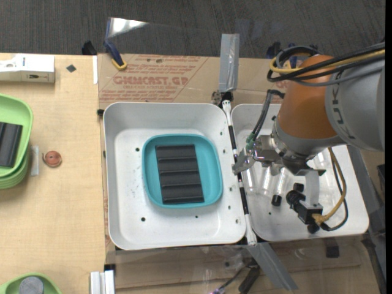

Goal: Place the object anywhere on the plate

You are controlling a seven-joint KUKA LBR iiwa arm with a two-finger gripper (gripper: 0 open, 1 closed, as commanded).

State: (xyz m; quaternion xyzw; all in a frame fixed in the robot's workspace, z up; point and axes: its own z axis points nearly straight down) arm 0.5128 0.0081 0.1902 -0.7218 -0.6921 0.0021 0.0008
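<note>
A teal plate (211,164) sits in the middle of the left white bin (122,188). A black ridged block (179,173) lies flat on the plate, covering most of its centre. My gripper (269,181) hangs over the left part of the right bin (352,219), just right of the wall between the two bins and apart from the plate. The orange wrist band (306,97) and grey arm hide much of that bin's floor. I see nothing clearly held under the gripper.
A black fitting on a yellow cable (303,204) dangles below the wrist. On the bench to the left lie a green tray (15,133), a small orange disc (52,158) and a white box (27,69). Cardboard (159,72) lies behind the bins.
</note>
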